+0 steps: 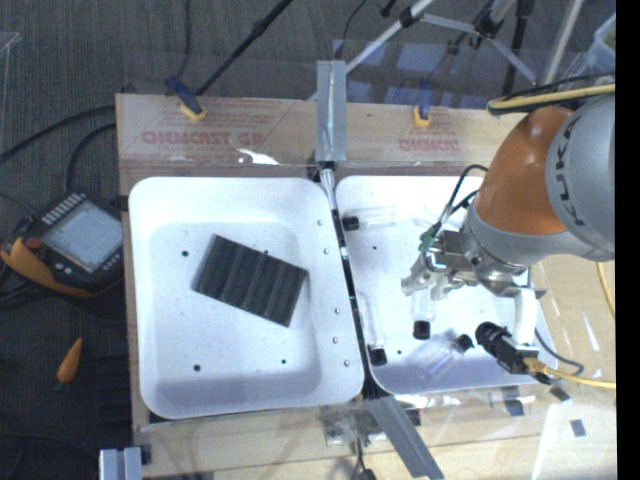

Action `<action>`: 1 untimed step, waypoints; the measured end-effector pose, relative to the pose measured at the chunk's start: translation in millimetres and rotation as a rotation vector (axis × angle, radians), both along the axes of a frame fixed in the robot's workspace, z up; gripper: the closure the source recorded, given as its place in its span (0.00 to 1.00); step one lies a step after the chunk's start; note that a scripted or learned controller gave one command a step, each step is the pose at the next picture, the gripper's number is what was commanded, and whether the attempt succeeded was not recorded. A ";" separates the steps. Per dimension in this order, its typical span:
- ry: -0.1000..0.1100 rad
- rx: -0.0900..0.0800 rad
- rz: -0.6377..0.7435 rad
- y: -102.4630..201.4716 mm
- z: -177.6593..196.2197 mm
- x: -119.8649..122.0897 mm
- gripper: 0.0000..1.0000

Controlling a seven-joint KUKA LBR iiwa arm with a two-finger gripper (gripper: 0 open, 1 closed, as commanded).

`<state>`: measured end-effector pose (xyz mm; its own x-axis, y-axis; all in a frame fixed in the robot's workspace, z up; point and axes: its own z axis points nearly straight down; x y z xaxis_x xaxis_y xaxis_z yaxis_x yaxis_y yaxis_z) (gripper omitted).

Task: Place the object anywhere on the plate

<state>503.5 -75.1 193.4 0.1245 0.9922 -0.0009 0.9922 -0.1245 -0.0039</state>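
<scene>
The arm (pixel 545 183) reaches in from the right, its orange band bright above the wrist, and hangs over the right bin (pixel 395 368). The pincer (pixel 425 303) points down into that bin, low over its white floor, roughly in the middle. I cannot tell from here whether it is released or clenched; the metal parts blur together and nothing I can make out sits in it.

Over in the left bin (pixel 160 368) lies the plate (pixel 250 279), a dark ribbed rectangular slab, turned at a slant, flat on the bin floor and well apart from the pincer. Its top is bare. The object for the task I can't pick out with any certainty among the glare and small dark bits in the right bin.

On the floor left of the table (pixel 290 128) rests a handheld control pad (pixel 68 246) with a grey screen.
</scene>
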 end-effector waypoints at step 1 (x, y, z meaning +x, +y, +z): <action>0.001 -0.002 0.033 62.9 -11.3 75.6 1.00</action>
